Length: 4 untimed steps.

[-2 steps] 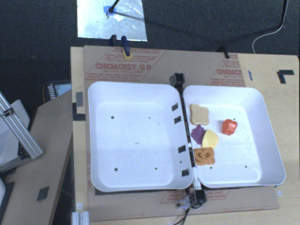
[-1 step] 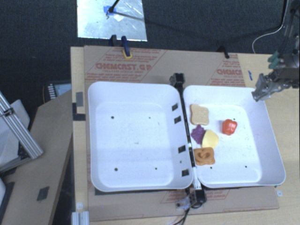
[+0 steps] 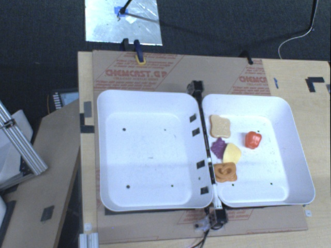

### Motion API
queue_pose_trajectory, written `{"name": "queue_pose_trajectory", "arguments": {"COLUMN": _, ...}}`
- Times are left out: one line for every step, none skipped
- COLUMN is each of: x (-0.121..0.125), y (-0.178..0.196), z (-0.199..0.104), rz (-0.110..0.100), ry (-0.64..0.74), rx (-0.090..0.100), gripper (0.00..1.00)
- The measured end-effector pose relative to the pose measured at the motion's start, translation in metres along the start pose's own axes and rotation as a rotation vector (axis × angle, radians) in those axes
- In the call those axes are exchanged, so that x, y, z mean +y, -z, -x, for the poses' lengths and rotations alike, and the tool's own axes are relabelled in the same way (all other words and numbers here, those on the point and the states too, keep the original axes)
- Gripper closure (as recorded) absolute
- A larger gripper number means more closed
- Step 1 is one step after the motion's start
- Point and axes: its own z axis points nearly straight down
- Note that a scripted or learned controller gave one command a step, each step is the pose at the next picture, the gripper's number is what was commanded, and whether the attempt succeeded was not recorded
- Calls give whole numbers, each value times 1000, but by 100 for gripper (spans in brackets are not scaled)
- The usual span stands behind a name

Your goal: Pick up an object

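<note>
Finger state cannot be determined from the camera view.

Five small objects are located in the right bin (image 3: 296, 138), all grouped in its left half, near the wall shared with the left bin (image 3: 150, 154).

1. A tan bread slice (image 3: 220, 126) is positioned farthest back in the group, close to the shared wall.
2. A red object (image 3: 253, 139) is placed to the right of the bread slice, apart from the other items.
3. A purple object (image 3: 219, 148) is found just below the bread slice, beside the shared wall.
4. A yellow object (image 3: 232, 153) is laid against the right side of the purple object, touching it.
5. A brown pretzel-shaped object (image 3: 225, 172) is set at the front of the group, just below the yellow and purple objects.

Both bins are supported on a brown board (image 3: 155, 71) printed with red lettering. Black clips (image 3: 195, 132) are fitted along the joint between the bins. A reflective square sheet (image 3: 123, 14) is seen on the dark floor behind the bench.
</note>
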Motion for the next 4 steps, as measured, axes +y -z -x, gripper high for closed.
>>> {"name": "queue_pose_trajectory", "arguments": {"x": -2, "y": -149, "z": -73, "rz": -22, "ry": 15, "rx": 7, "gripper": 100}}
{"name": "queue_pose_trajectory", "arguments": {"x": 17, "y": 3, "z": -89, "rz": 11, "ry": 11, "rx": 4, "gripper": 100}}
{"name": "queue_pose_trajectory", "arguments": {"x": 0, "y": -3, "z": 3, "rz": -6, "ry": -3, "rx": 1, "gripper": 100}}
{"name": "queue_pose_trajectory", "arguments": {"x": 0, "y": -54, "z": -68, "rz": -11, "ry": 16, "rx": 6, "gripper": 100}}
